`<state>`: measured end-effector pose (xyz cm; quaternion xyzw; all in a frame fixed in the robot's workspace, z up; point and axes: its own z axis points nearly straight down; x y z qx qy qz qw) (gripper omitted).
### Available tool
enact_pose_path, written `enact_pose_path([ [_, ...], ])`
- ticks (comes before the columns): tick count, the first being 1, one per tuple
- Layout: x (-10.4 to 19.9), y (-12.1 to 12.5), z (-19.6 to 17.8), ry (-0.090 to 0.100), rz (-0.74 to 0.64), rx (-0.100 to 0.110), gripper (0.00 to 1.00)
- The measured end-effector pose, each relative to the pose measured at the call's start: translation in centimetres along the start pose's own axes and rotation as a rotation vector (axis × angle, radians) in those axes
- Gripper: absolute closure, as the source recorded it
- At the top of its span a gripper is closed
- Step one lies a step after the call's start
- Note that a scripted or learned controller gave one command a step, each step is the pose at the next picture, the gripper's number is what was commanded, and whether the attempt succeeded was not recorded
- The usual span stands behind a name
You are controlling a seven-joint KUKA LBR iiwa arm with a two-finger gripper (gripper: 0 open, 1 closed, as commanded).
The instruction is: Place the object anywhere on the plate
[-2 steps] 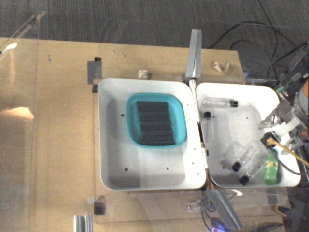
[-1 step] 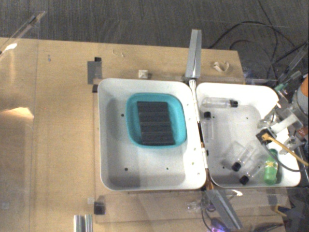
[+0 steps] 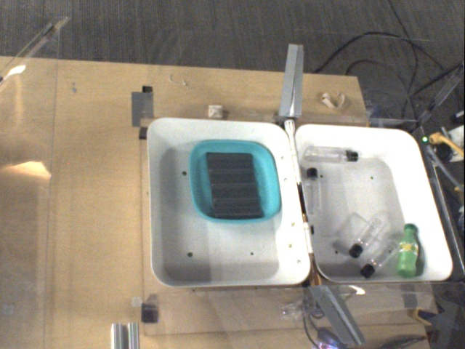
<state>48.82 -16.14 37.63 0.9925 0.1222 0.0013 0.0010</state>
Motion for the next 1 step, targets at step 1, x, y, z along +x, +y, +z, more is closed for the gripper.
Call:
enact_pose_path([
  [1, -0.49, 1.79, 6.29, -0.002, 0.035, 0.002, 0.0],
])
